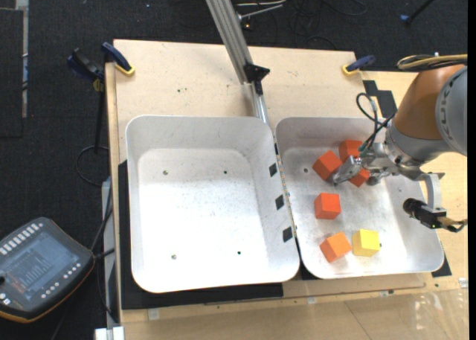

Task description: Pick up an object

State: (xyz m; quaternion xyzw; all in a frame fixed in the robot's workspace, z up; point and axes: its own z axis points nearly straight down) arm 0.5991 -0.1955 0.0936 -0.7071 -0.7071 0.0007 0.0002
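We've got a cluster of red-orange cubes in the right bin [416, 260], and the gripper [348, 173] is down among them, just beside the red-orange cube [326, 165] near the bin's upper middle, with two more reddish blocks [351, 149] partly hidden behind the fingers. Whether those fingers are spread or closed, we cannot tell, and no cube is plainly between them. To do this well, we'd say centre on one cube's flat faces, not straddling two neighbours. Lower down, the lone red cube [327, 205] sits apart, then the orange cube [335, 246] just beside the yellow cube [366, 242]. There's bare floor right of the cluster for lifting out; the bin's left wall and the left bin [149, 138] lie well clear.
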